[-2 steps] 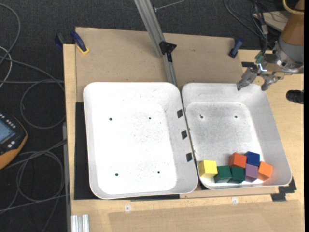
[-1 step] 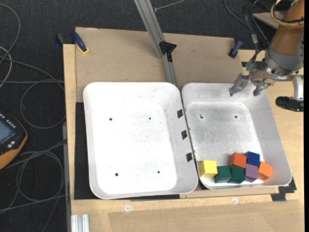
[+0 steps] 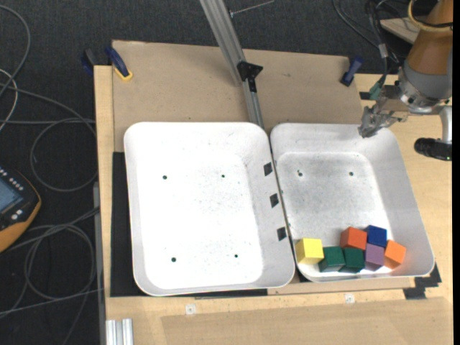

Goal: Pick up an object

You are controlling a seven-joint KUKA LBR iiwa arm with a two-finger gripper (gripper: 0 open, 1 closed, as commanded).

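Gripper (image 3: 369,126) over right bin's (image 3: 402,192) far rim, grip unclear, blocks (image 3: 352,250) along near wall

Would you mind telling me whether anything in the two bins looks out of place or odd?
Nothing looks damaged or spilled. The blocks are all crowded against the near wall of the right bin, some touching.

Matt white plastic bins (image 3: 194,139) sit on a smooth wooden bench (image 3: 180,77).
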